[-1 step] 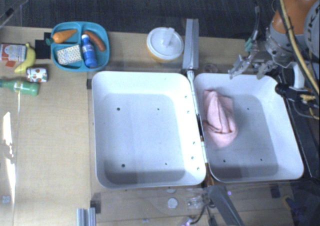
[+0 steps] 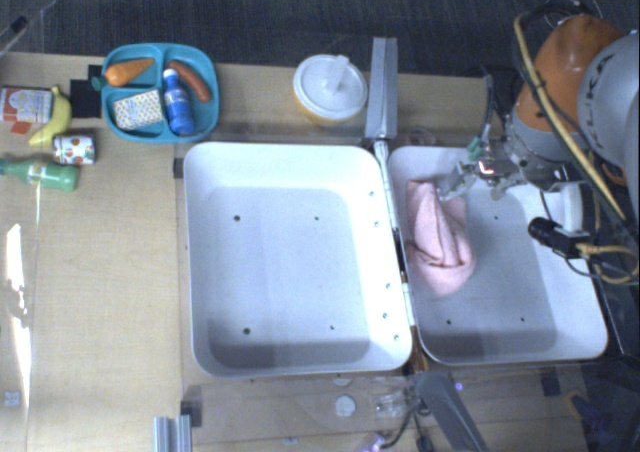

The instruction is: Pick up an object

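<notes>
Pink cloth lies lengthwise, apparently near-to-far, in right bin.

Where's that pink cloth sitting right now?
The pink cloth lies in the right-hand bin, against its left wall beside the divider between the two bins, with the gripper just above and right of its top end.

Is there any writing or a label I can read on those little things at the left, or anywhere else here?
None can be read.
Carton: red and white print, too blurred.
Can: patterned label, too small.
Blue bottle in the tray: white label, no legible text.
Green bottle, cup lid, bins, pink cloth: no visible text.
</notes>
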`<state>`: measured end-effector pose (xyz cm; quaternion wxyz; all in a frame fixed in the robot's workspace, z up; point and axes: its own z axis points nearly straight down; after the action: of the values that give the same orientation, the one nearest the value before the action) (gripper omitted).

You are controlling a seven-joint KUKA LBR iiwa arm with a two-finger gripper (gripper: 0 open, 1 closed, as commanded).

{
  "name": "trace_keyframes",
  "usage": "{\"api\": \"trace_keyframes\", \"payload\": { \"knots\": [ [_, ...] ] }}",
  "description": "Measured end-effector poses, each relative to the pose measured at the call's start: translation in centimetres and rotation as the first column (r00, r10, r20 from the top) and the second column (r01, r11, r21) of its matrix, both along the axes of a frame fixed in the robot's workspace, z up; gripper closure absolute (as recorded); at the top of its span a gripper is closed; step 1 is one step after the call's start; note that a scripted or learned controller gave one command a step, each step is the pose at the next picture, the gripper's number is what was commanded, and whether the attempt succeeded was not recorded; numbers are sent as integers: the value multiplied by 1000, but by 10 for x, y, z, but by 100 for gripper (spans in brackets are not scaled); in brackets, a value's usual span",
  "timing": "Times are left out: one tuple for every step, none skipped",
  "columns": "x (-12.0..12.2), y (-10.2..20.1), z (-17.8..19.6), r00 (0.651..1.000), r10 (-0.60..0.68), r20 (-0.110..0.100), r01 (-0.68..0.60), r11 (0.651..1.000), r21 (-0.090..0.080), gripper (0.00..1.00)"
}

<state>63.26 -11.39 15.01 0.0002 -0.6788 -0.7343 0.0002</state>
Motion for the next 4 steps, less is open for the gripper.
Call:
{"api": "trace_keyframes", "payload": {
  "knots": [
    [3,27,-59,999,32,15,-32,999,-2,0],
    [-37,7,-59,994,108,17,-108,994,-3,0],
    [-102,-10,-59,993,115,16,-115,993,-3,0],
    [-48,23,-59,995,97,19,-97,995,-2,0]
  ]
}}
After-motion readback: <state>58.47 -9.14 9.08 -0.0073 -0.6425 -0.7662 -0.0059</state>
